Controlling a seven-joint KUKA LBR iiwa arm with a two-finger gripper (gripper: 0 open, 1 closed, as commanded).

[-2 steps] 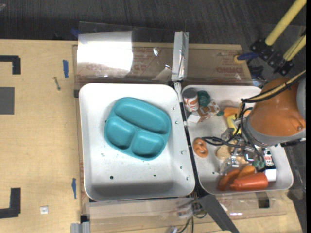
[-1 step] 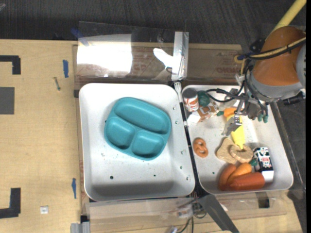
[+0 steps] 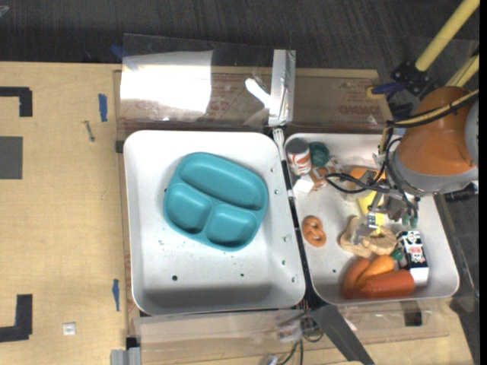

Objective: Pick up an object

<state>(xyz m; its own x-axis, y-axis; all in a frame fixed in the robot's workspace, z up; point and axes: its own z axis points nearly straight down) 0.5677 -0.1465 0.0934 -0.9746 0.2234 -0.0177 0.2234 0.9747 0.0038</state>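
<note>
Two shallow white bins sit side by side on the tabletop [image 3: 53,204]. The left bin [image 3: 152,257] carries a teal divided tray [image 3: 216,199] with three compartments, lying flat near the bin's middle and slightly toward its far side. The right bin [image 3: 335,272] holds a scatter of small items. Far-left corner of it: a small white-and-red container [image 3: 300,160] just beside a dark teal round object [image 3: 319,154]. Below those, near the bin's left wall, an orange-brown pretzel-shaped piece [image 3: 313,231]. Along the near edge, an orange and red cluster that reads as toy vegetables [image 3: 378,277], touching one another. Just beside these to the right, a small white box with black markings [image 3: 413,249]. A pale tan lumpy object [image 3: 367,238] lies in the bin's middle, touching the top of the orange cluster. The arm [image 3: 437,139] enters from the right, its orange band above the right bin's far-right corner, cables trailing over the bin. The hand [image 3: 378,220] is lowered into the right bin, directly over or against the tan lumpy object, with a bit of yellow [image 3: 367,201] just beside it. Whether the hand's grasping parts are apart, together, or closed on anything cannot be told; wrist hardware and cabling clutter that spot. No item is visibly lifted off the bin floor.
</note>
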